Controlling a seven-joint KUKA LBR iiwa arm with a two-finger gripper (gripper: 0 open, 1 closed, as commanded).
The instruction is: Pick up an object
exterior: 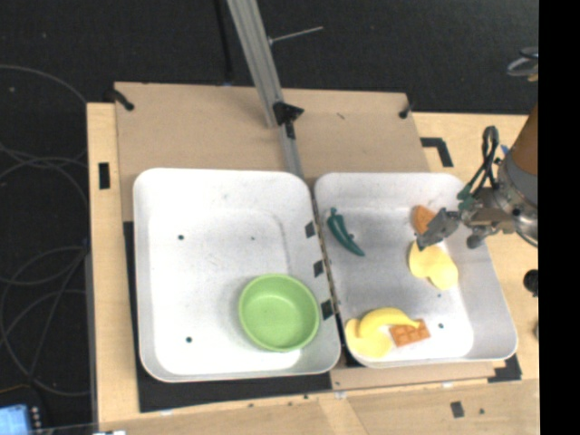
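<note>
Currently the hand (450,227) sits over the right bin (381,198), toward its right side, with the arm coming in from the right edge. One dark finger (435,227) slants down and to the left; the other is lost against the wrist hardware, so I cannot tell whether the hand is open or closed, and nothing is seen held between the fingers.

Nearest thing: a pale yellow lump (432,266), just below the fingertip, close enough that the two may be touching. It is roundish, with no clear long axis. A small orange piece (422,217) lies just left of the finger, partly covered by it.

Farther off in the same bin: a green curved strip (344,232) near the left wall, long axis running top-left to bottom-right, and a yellow block (377,330) with an orange waffle-like piece (409,334) on it at the near edge. A green bowl (279,312) sits in the left bin (181,207), well apart from the hand.

Judgement: the yellow lump is the likely target; the move needed is a short drop toward the near edge.

Hard to read: height of the hand above the bin floor, and the shape of the orange piece.
</note>
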